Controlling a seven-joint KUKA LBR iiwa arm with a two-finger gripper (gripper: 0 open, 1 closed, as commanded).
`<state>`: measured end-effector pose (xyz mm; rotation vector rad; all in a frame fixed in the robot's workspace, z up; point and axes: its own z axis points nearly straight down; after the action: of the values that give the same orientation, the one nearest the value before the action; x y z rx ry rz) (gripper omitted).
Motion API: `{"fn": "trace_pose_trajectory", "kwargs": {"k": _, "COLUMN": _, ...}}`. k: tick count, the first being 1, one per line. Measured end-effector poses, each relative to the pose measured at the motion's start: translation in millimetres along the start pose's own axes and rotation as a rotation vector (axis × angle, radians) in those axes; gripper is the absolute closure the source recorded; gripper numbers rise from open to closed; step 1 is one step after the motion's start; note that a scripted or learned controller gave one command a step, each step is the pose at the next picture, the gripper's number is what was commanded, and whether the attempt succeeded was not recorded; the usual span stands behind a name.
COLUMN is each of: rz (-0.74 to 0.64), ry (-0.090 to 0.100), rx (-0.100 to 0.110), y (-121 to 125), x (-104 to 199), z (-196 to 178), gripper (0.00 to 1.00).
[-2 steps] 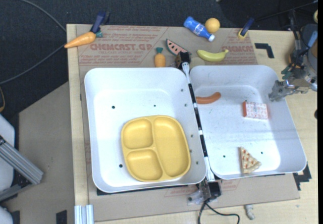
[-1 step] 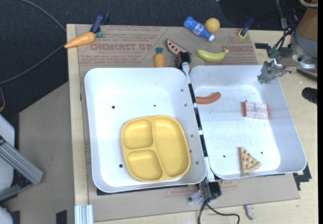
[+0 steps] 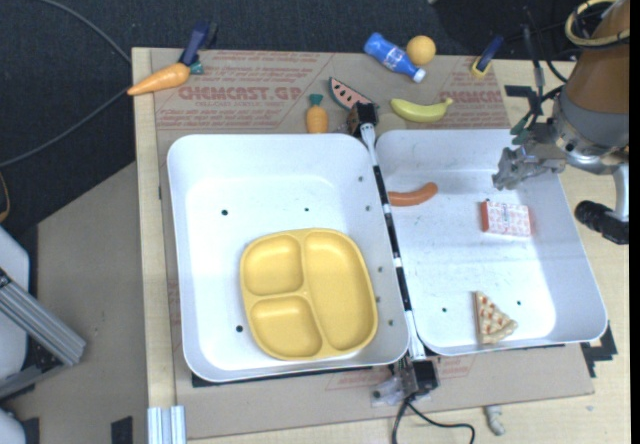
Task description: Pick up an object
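Hot dog [image 3: 412, 195], pink pack [image 3: 506, 218] & pizza slice [image 3: 492, 317] lie in the right bin [image 3: 570, 262]. My gripper [image 3: 512, 175] hangs just above the pack; can't tell its grip.

Right bin [image 3: 560, 282]: sausage [image 3: 412, 195] near left wall; pink-white packet [image 3: 506, 218] right-centre; pizza slice [image 3: 492, 317] near front edge.
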<state>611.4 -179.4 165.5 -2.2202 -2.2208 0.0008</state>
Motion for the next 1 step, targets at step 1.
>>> {"fn": "trace_pose_trajectory", "kwargs": {"k": 1, "rz": 0.002, "ry": -0.001, "rx": 0.000, "y": -3.8, "x": -45.1, "z": 28.5, "gripper": 1.00}}
